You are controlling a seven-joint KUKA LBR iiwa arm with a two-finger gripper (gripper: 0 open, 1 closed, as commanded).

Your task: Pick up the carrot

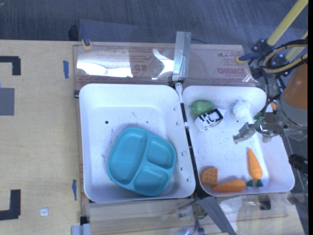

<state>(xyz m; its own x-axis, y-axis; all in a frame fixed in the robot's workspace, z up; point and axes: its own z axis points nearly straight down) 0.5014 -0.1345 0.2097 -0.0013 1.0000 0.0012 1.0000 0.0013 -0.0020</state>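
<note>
The grey metal hand (247,131) is seen over the right shallow white bin (279,180), its fingers spread apart with nothing between them. 2 orange plastic carrots are found near that bin's front: 1 upright carrot (254,165) just below the hand, 1 lying carrot (230,185) beside a waffle-patterned orange piece (209,175).

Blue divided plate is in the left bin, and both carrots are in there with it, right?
Not quite. The blue divided plate is in the left bin, but the two carrots lie in the right bin, near its front edge, as the camera view shows.
</note>
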